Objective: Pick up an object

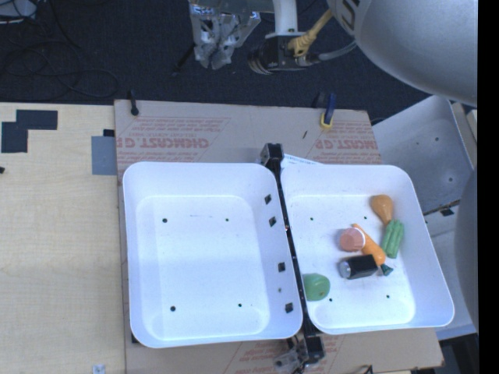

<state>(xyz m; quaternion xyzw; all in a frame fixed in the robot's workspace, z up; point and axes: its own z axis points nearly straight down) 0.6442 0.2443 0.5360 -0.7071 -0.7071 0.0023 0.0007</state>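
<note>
gripper (222,41) is parked up top past the bins, can't tell its state. toys sit in the right bin (421,298), down and right; the green ball (316,287) lies nearest.

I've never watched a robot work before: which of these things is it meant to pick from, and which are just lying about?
For the job (all in the right bin):
green ball
pink ball
carrot
pear
green pickle
black can
gripper

Just lying about:
left bin
cardboard sheet
cables
</note>
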